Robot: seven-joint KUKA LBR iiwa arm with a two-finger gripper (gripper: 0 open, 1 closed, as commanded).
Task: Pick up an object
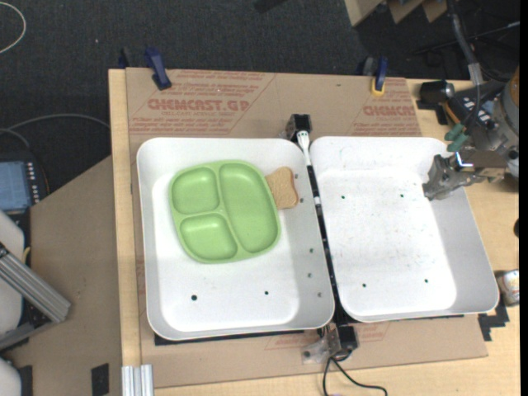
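Over the right bin's (396,299) far right edge the gripper (440,181) hangs, too blurred to tell how it is set. A green divided plate (224,211) lies in the left bin (231,304), with a tan sponge-like piece (284,188) touching its right rim.

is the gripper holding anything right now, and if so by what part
Nothing is held. The gripper sits over the right bin's upper right edge with nothing between its fingers. The green plate and tan sponge lie in the left bin.
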